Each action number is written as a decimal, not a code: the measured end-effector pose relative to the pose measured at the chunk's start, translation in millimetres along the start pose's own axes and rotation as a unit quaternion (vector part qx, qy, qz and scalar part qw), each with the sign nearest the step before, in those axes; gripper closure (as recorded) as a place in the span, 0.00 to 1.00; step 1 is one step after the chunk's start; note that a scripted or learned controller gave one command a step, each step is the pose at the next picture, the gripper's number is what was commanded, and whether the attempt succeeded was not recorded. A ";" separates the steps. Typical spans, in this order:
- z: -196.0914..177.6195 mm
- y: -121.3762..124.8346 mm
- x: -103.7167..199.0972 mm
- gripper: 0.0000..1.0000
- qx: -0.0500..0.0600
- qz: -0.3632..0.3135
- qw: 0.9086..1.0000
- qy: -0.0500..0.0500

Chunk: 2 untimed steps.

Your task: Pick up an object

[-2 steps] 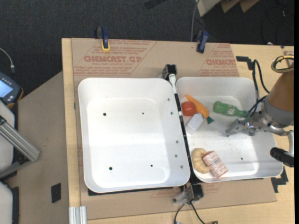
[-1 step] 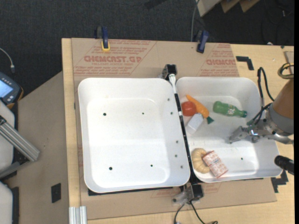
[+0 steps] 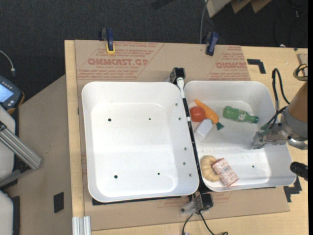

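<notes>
Brown cardboard-topped counter [image 3: 146, 58] carrying two white bins side by side. Left bin [image 3: 98, 131] bare white inside apart from four small dark dots. Right bin [image 3: 234, 89] holding all the objects. Nearest the front rim: red-and-white packet [image 3: 225, 172] leaning against a pale bread roll [image 3: 209, 168], touching. Further back, by the bin divider: white bottle [image 3: 203, 128], red tomato [image 3: 197, 113] and orange carrot [image 3: 207, 111] bunched together, touching. Green bottle [image 3: 238, 115] on its side, just beside that cluster, toward the back. End effector [image 3: 259, 140] low over the right bin's right side, nothing seen between fingers; open or closed not discernible. Well apart from the packet, nearer the green bottle. Two blue clamps [image 3: 211, 42] at counter's far edge.
</notes>
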<state>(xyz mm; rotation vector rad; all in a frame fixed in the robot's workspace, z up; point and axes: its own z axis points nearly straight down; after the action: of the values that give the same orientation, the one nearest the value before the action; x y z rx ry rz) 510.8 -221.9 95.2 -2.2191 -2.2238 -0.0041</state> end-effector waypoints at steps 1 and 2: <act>0.7 -0.4 -0.1 0.00 0.001 0.000 1.000 0.000; -7.0 -24.3 -1.2 0.00 0.002 0.001 1.000 0.000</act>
<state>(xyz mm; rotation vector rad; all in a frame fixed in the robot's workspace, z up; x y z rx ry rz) 486.5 -223.1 102.2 -2.2197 -2.2184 -0.0006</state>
